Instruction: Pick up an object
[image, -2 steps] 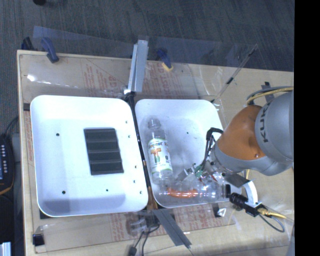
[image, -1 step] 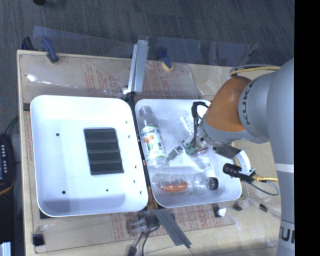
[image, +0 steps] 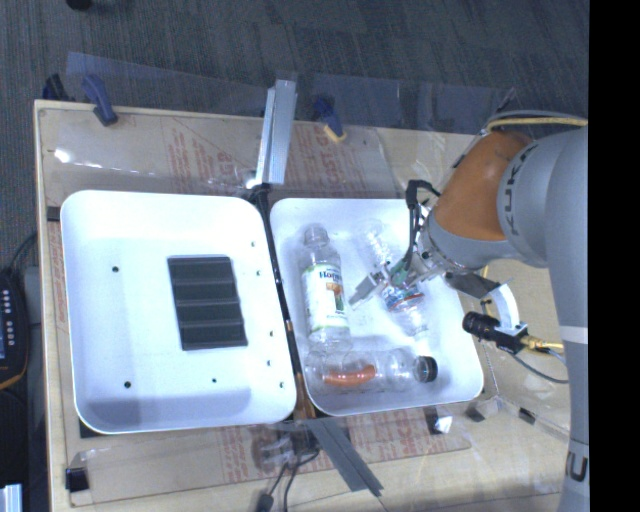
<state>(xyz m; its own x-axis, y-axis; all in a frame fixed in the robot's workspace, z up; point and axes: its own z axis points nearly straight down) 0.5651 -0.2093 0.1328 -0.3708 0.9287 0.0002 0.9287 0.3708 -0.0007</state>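
Hand (image: 385, 282) low in right bin (image: 460, 375), directly over small clear bottle (image: 408, 305) lying slanted, long axis running upper-left to lower-right. Grip state impossible to tell. Green-labelled bottle (image: 325, 285) just left; capped bottle (image: 375, 371) below.

3 clear plastic bottles, all in the right bin (image: 460, 385). Tall one w/ green-white label (image: 325, 283) lies on its side along the left wall, cap toward the far end. 2nd bottle w/ a black cap (image: 375, 370) lies across the near wall, something orange-red inside. 3rd, a small crumpled bottle (image: 405, 300), sits mid-bin, partly hidden so can't tell much more.
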